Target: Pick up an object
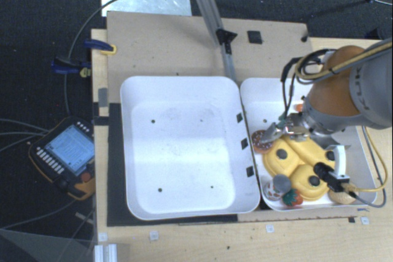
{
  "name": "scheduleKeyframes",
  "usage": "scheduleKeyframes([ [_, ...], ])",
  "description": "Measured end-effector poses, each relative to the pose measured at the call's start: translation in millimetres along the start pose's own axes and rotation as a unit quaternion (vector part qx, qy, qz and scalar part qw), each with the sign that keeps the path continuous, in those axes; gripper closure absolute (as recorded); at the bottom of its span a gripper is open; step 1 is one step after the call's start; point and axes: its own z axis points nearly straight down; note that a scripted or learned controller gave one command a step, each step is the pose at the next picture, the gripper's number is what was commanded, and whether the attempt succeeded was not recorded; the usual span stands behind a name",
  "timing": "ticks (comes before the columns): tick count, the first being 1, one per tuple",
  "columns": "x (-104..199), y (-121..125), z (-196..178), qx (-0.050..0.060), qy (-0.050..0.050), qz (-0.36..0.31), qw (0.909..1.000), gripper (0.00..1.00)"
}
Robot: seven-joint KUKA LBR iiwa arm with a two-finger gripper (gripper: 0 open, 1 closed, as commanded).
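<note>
A: Where is the gripper (pixel 270 134) in the camera view?

B: Low in the right bin (pixel 261 92), near its left wall, under the grey arm (pixel 368 92) with the orange band (pixel 331 89).

A: Open or closed?

B: I cannot tell; the tips blur against a small brown-and-white object (pixel 262 140) just beside them.

A: What else lies there?

B: Yellow pieces (pixel 295 159) toward the bin's near edge, a grey knob (pixel 282 183), and something red and green (pixel 290 196). The left bin (pixel 132 95) sits alongside.

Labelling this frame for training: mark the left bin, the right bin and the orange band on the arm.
left bin (pixel 184 144), camera view, bare floor.
right bin (pixel 261 98), camera view, bare floor near its far wall.
orange band (pixel 334 86), camera view, middle of its curved side.
</note>
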Motion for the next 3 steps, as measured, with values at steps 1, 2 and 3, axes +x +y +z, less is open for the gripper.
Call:
scheduleKeyframes([
  [1,5,2,-10,-0.001,0.004,-0.001,1.0000,1.00],
  [2,-2,-3,-63,0.012,-0.003,0.001,0.9999,1.00],
  [3,-8,2,-108,0.011,-0.002,0.001,0.9999,1.00],
])
